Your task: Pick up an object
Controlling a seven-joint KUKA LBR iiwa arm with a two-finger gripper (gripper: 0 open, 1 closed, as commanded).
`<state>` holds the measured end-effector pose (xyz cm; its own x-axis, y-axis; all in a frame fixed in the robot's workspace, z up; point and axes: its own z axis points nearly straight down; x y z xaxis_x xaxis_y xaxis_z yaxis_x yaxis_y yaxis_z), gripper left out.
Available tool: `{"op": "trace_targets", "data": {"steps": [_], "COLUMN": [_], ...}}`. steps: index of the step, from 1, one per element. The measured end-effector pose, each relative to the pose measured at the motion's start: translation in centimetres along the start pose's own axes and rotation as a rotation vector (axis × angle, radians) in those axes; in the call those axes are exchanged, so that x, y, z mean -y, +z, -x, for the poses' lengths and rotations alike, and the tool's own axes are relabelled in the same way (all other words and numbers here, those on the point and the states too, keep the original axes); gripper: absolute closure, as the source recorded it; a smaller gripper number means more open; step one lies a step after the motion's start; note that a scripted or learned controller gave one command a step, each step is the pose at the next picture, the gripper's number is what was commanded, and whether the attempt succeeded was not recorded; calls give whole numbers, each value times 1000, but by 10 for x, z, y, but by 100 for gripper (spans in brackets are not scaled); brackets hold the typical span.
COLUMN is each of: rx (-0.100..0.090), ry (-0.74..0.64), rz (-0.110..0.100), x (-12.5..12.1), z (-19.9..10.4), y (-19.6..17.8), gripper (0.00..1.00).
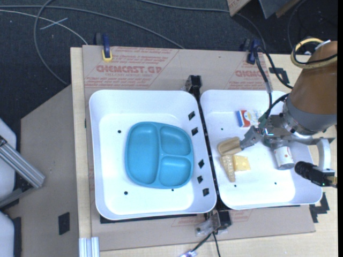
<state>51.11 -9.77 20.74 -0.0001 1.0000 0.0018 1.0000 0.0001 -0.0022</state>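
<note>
L bin (107, 143): blue divided plate (158, 155). R bin (257, 197): gripper (256, 137) over tan block (229, 146), yellow piece (240, 164), small carton (245, 118).

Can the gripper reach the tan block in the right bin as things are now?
Probably yes. The gripper hangs just right of the tan block in the right bin, with nothing between them; yellow pieces lie just below it.

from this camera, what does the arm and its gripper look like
The arm is a bulky rounded body, orange-brown on top with a grey section below. Dark cables loop around it, with a yellow ring near its upper edge. The gripper is a compact grey metal assembly with thin dark wires.
</note>
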Motion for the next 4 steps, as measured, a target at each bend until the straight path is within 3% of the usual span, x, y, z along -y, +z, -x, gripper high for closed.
{"op": "trace_targets", "data": {"steps": [3,4], "rx": [0,0], "ry": [0,1], "rz": [-1,6], "x": [-13,-15], "z": [9,9], "y": [123,110], "gripper": [0,100]}}
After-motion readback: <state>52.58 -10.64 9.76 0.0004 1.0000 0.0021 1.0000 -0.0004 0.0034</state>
